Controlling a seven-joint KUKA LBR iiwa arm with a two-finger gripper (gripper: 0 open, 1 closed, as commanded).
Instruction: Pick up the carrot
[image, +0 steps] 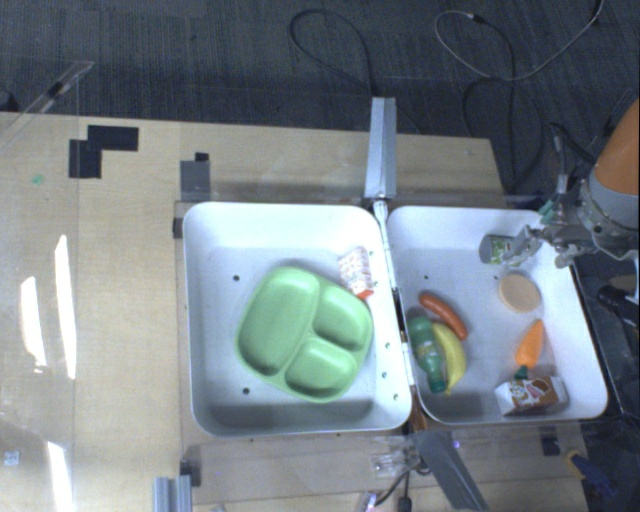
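Well below the pincer (522, 250), carrot (530, 344) near right bin's (590, 350) edge.

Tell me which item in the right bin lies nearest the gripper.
The tan round disc, just below the gripper; the carrot lies farther down.

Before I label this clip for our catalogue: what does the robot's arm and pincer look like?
The arm is grey with an orange band above the wrist. The pincer is a metallic grey assembly with small teal-green accents and thin dark cables running along the wrist.
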